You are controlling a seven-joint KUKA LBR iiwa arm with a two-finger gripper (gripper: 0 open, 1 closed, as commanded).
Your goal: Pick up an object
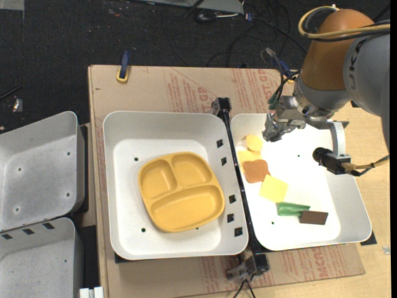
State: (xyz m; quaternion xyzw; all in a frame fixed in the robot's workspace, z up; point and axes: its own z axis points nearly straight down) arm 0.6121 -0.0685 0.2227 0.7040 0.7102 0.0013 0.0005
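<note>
Showing red print (unreadable), cardboard [186, 82] underlies bins.

lab: robot arm [347, 54], loose cables [236, 5]

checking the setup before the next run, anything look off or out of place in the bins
Nothing is spilled or broken. The yellow divided tray sits askew in the left bin, turned against its walls. In the right bin, the small pieces crowd the left side, the green piece touching the brown piece.

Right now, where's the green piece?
The green piece lies in the right bin, near its front edge, just below the yellow square and touching the brown bar on its right.
</note>
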